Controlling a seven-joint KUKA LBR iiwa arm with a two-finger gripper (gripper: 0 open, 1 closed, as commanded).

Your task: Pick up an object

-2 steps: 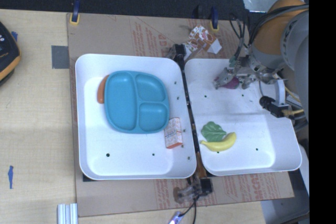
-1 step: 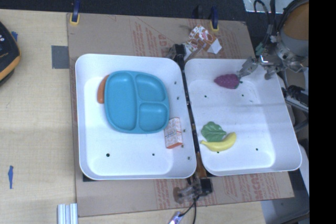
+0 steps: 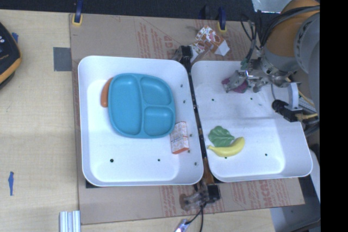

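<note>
On the far left a dark and yellow device (image 3: 7, 58) lies half out of frame on the wooden tabletop (image 3: 32, 133), well clear of the work area. A brown cardboard sheet (image 3: 136, 35) covers the tabletop under both bins and is pinned at its far edge by clips, apparently to keep it from sliding.

The left bin (image 3: 92, 160) holds a blue divided plate (image 3: 142, 105), lying flat near the bin's middle. An orange object (image 3: 104, 94) peeks out from under the plate's left rim, mostly covered, so it would be hard to reach from above. A small printed packet (image 3: 180, 137) rests against the bin's right wall, just beside the plate's corner; that closeness to the wall leaves little room for a grasp.

Beyond the bins' far edge, near the seam between them, a crumpled wrapper (image 3: 209, 41) sits on the cardboard.

The right bin (image 3: 283, 160) holds the easiest candidates for the task: a green leaf-shaped toy (image 3: 219, 135) and a yellow banana (image 3: 228, 148), touching each other near the bin's front left, in open floor away from the arm.

The gripper (image 3: 239, 82) hangs low over the far part of the right bin, reaching in from the right. Something purplish shows at its tip, but I cannot tell whether it is an object or part of the tool, nor whether the fingers are released or clenched. The leaf and banana lie well apart from it, so in my judgement no pick of them has begun.
</note>
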